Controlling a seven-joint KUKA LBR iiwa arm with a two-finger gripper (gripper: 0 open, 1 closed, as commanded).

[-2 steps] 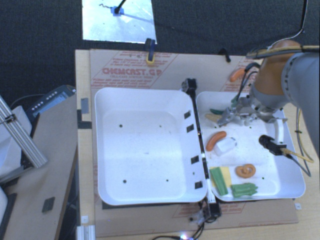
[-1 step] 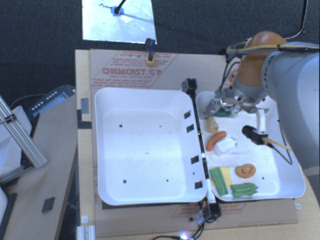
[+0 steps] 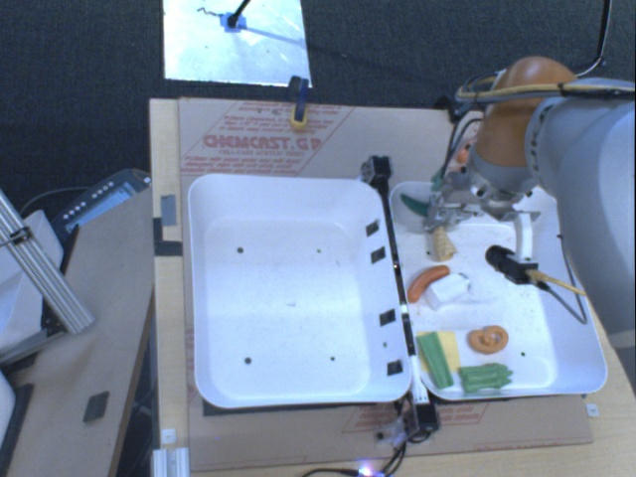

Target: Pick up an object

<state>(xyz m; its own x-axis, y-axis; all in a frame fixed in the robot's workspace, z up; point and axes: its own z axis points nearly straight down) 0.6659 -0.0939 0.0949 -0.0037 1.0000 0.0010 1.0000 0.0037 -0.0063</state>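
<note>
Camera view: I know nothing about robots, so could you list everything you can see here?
left bin: one, white, on the cardboard
right bin: one, white, beside it
cardboard: one, brown with red print, under both bins
clamp: one, yellow and blue, cardboard's far edge
sausage shape: one, orange-red, right bin, by its left wall
block: one, white, beside the sausage shape
ring: one, orange, right bin, towards the front
strips: two, green and yellow, right bin's near-left corner
ridged piece: one, green, right bin's front edge
tan piece: one, just below the tool
dark piece: one, green, right bin's far-left corner
arm: one, grey, orange band, from the right
tool: one, over the right bin's far end
</note>
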